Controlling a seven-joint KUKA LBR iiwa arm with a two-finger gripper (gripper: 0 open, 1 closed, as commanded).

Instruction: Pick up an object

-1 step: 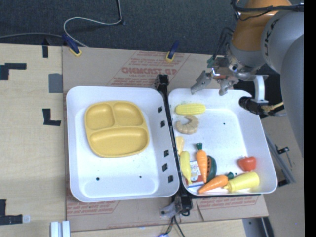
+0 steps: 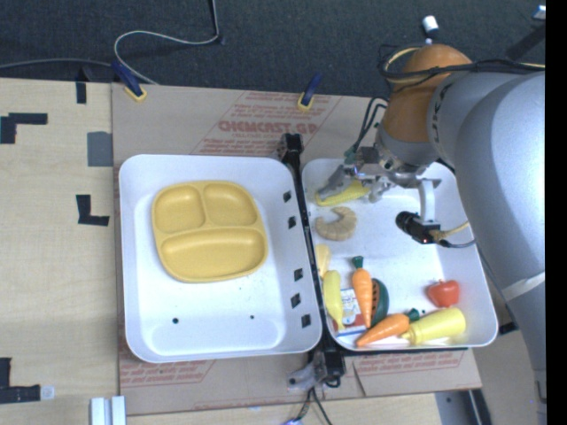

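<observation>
Left bin (image 2: 142,326) holds a yellow divided plate (image 2: 210,230). Right bin (image 2: 461,237) holds toy foods along its near edge. Arm (image 2: 496,149) reaches in from the right, wrist bent downward; jaws (image 2: 350,187) closed on a yellow banana (image 2: 341,195), far-left corner.

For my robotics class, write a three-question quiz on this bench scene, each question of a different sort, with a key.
1. True or false: the yellow divided plate lies in the left bin.
2. Multiple choice: the gripper is above the right bin's A) far end, B) near end, C) outside.
3. Fill in: the red tomato lies beside the yellow ____.

Key: 1 true; 2 A; 3 bottle.
</observation>
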